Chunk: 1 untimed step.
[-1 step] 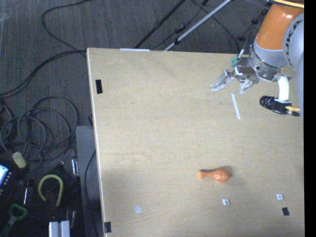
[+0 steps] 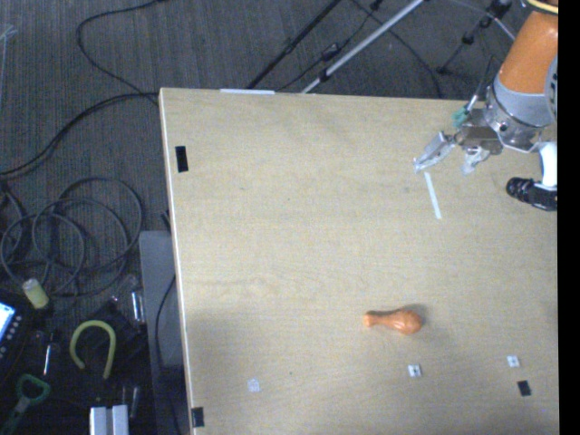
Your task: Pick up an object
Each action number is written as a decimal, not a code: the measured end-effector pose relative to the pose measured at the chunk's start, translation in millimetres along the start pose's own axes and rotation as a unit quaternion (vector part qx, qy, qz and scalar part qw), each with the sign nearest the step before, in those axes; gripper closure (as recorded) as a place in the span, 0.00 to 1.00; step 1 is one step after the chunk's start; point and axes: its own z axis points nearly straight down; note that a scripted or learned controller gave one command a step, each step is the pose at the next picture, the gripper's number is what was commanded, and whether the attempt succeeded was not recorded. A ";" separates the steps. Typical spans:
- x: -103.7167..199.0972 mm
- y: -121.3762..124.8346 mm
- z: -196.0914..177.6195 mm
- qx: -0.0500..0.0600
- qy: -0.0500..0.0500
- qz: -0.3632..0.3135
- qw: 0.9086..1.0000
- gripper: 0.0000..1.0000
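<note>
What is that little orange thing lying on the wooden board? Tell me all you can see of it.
The orange object is small and pear- or drumstick-shaped: a rounded bulb at the right narrowing to a thin neck pointing left. It looks smooth, perhaps plastic or rubber. It lies on its side on the pale wooden tabletop, in the lower middle, casting a slight shadow. Nothing else touches it; the gripper is far off, upper right.

Position: fixed above the tabletop (image 2: pixel 299 243)
Facing: down at a slant
Range: far, floor (image 2: pixel 82 62) included
</note>
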 end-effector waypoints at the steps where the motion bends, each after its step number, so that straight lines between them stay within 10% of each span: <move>1: 2.9 0.5 127.7 0.000 0.001 -0.082 0.997 0.00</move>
